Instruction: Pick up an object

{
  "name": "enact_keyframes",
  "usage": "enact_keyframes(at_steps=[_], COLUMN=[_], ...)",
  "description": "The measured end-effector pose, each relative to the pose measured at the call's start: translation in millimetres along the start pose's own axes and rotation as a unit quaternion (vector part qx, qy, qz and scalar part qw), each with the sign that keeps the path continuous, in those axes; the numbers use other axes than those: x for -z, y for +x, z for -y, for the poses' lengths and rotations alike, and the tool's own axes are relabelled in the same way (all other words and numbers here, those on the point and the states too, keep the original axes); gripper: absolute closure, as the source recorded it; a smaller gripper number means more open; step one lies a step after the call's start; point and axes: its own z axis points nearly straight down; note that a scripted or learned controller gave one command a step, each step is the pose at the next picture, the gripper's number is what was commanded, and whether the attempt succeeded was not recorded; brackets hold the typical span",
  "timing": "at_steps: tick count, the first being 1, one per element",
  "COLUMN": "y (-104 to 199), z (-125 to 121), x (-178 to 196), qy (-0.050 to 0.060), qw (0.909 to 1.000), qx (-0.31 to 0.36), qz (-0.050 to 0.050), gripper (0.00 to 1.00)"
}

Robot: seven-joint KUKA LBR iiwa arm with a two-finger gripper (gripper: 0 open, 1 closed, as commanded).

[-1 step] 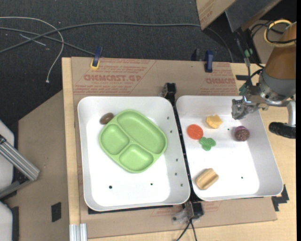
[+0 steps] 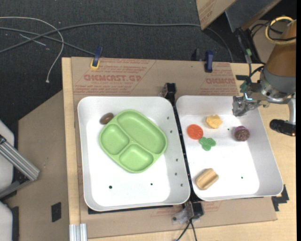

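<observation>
Nearest, a tan bread-like piece (image 2: 206, 179) is lying at the front of the right bin (image 2: 263, 188), long axis slanting. Farther back, a green piece (image 2: 207, 143), an orange-red disc (image 2: 195, 131), a yellow lump (image 2: 214, 122) and a dark purple ball (image 2: 241, 133) are sitting. The end effector (image 2: 241, 107) is hovering just behind that ball, gripping nothing visible; I cannot tell its opening. The ball, round and dark, is lying closest, toward the front.

The arm (image 2: 281, 61) is cut off by the right and top edges. The gripper (image 2: 240, 107) is small and blurred, its tip unreadable. A cardboard box (image 2: 211, 12) is cropped by the top edge. The aluminium rail (image 2: 16, 159) runs off the left edge.
</observation>
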Motion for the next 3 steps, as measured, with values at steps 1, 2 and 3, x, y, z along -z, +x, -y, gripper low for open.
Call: enact_keyframes(at_steps=[1,2,3], y=[-4,-7,-7], z=[4,12,12], x=[-44,-90,-108], qy=[0.002,0.002,0.002], qw=[1.0,1.0,1.0], qx=[0.0,0.0,0.0], qz=[-0.001,-0.001,0.0], gripper=[0.0,0.0,0.0])
